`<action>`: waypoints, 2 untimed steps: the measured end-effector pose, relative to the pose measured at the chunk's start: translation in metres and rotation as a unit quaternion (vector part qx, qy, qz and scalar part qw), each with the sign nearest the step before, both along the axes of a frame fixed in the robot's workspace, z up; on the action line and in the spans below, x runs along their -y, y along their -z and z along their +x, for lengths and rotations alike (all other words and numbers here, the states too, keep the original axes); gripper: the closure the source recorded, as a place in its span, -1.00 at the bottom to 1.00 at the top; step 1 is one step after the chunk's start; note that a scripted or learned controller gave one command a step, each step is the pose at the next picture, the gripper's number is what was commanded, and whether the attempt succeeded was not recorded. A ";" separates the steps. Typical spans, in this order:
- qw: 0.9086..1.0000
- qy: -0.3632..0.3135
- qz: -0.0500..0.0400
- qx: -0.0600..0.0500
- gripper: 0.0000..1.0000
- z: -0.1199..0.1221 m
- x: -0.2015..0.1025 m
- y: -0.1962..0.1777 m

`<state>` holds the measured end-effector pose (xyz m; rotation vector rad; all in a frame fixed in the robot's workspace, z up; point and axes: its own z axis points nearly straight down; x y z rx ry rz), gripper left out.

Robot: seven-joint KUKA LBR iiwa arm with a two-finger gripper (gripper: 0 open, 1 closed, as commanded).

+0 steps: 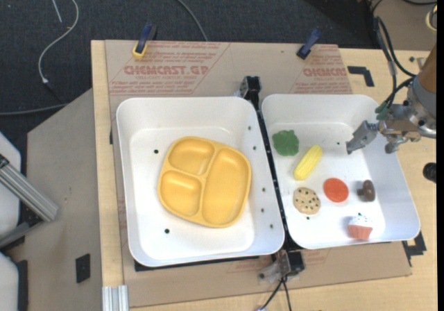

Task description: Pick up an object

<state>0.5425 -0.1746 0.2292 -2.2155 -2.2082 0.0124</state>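
Note:
The right bin (388, 105) holds several toy foods: a green broccoli (285, 141), a yellow corn cob (308, 162), a chocolate-chip cookie (306, 200), a red-orange disc (336, 189), a small brown piece (366, 191) and a pink cupcake (359, 226). My gripper (375, 141) hangs over the bin's right side, above and to the right of the red disc. Its fingers are spread open and nothing is between them. It touches none of the foods.
The left bin (139, 136) holds a yellow divided plate (205, 180). Black clips (250, 85) join the bins at the middle seam. Cardboard with blue clamps (143, 40) lies under both bins. Cables trail at the right.

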 end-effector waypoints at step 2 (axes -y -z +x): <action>1.000 -0.001 -0.001 0.004 -1.00 -0.003 0.003 0.053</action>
